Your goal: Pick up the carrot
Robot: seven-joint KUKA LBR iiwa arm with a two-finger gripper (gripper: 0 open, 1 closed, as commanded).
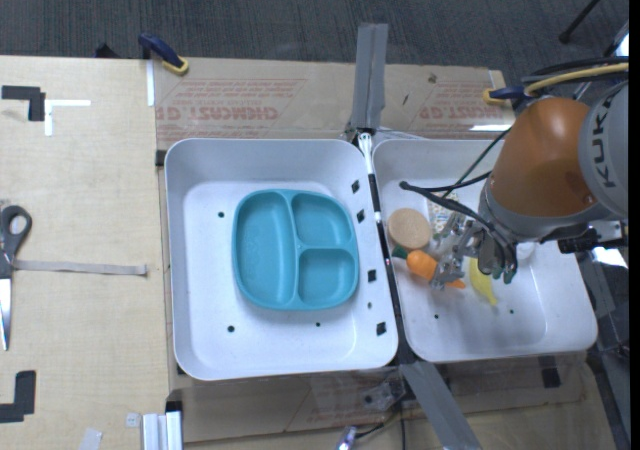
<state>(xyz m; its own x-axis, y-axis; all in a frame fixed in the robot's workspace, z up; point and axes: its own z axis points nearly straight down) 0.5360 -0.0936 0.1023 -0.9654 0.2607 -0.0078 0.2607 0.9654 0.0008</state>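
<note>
A: Camera view: where is the small orange plastic carrot [424, 265]?

B: On the floor of the right white bin [560, 328], just beside the tan round disc [408, 228]. The metal two-finger gripper [452, 260] sits low, touching or nearly touching it.

A: Grasped?

B: Cannot tell. Judged: approach done; grasp and lift remain. The teal divided plate [296, 248] lies in the left white bin [200, 338].

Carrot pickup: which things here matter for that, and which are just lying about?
For the job:
carrot, orange, in the right bin
gripper, down in that bin beside the carrot

Lying about:
blue divided plate in the left bin
round tan piece
yellow piece
scissors on the bench
</note>
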